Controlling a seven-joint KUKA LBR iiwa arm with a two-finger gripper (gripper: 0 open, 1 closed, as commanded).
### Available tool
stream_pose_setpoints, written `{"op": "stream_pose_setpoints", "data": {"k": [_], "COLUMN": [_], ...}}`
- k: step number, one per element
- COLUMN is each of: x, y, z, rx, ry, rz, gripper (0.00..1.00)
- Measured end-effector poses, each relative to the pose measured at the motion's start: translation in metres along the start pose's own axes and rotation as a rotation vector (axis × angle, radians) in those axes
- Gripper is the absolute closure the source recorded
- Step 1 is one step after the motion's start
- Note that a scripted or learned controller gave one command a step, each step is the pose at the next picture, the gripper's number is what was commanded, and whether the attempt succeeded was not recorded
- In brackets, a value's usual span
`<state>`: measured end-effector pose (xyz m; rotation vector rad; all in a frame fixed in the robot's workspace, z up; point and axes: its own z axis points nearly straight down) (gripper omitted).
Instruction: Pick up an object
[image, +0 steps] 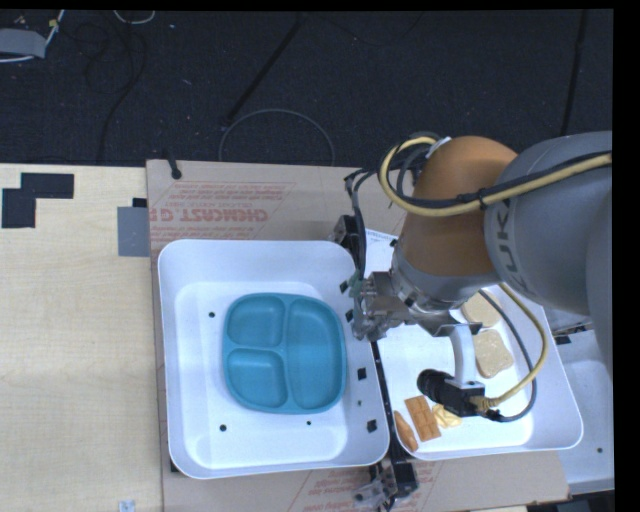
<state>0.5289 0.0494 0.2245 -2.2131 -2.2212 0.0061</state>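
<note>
The arm reaches in from the right and covers most of the right bin (560, 420). My gripper (362, 318) points down at that bin's left wall, beside the divider between the two bins. In the right bin lie a tan, bread-like piece (493, 352), an orange waffle-textured piece (422, 417) and a small orange stick (404, 430) near the front left corner. A pale yellow bit (449, 419) shows just right of the orange piece. No thing is seen between the gripper's tips.
The left bin (190, 300) holds a blue divided plate (284, 352) at its middle. Cardboard (250, 200) lies under both bins on the pale bench. The arm's bulk hides the back of the right bin.
</note>
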Motion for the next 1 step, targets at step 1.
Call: {"op": "stream_pose_setpoints", "data": {"k": [1], "x": [0.0453], "y": [-0.0266], "z": [0.01], "rx": [0.001], "ry": [-0.001], "rz": [0.0], "gripper": [1.0]}}
